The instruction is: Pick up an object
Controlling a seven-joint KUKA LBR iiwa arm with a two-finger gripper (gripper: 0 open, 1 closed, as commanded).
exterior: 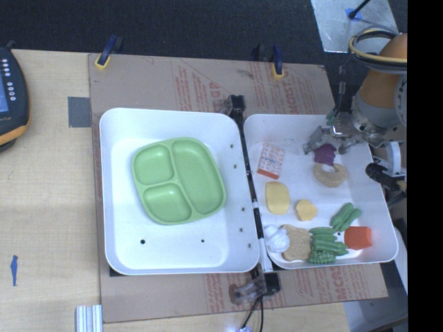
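Green beans and orange block lie untouched. Gripper low over purple piece; fingers' state: cannot tell. Nothing visibly lifted; pick unconfirmed.

A light wooden bench carries a brown cardboard sheet; beyond it lies dark carpeted floor.

My arm reads grey at the wrist, with a rounded orange band above it and a yellow-and-black ring on top. A dark cable runs down beside it. The gripper is grey metal, small, with splayed parts.
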